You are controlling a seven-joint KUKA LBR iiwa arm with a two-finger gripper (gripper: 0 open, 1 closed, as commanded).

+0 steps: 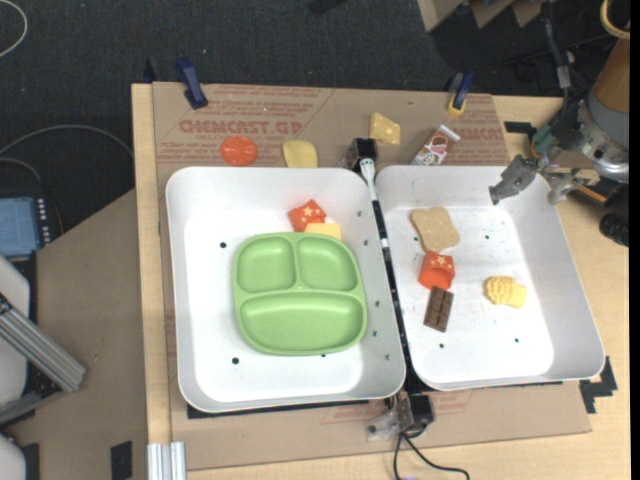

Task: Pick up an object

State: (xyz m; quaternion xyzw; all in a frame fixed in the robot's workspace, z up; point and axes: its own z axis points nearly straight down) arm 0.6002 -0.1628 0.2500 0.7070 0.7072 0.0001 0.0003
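My gripper [531, 184] hangs over the far right corner of the right bin [560, 308], open, with nothing between its fingers. In that bin, well to the gripper's left and nearer the camera, lie a tan toast slice [433, 228], a small red block [437, 268], a brown chocolate bar [438, 309] and a yellow lumpy piece [505, 291]. The left bin [195, 268] holds a green divided plate [298, 293], with a red starred piece [308, 214] and a pale yellow piece [325, 231] at the plate's far edge.
Behind the bins on the cardboard lie an orange disc [239, 150], a yellow piece [299, 154], a cheese wedge [384, 128], a red-and-white packet [435, 148] and a black item [362, 152]. Blue clamps [190, 81] grip the board's far edge.
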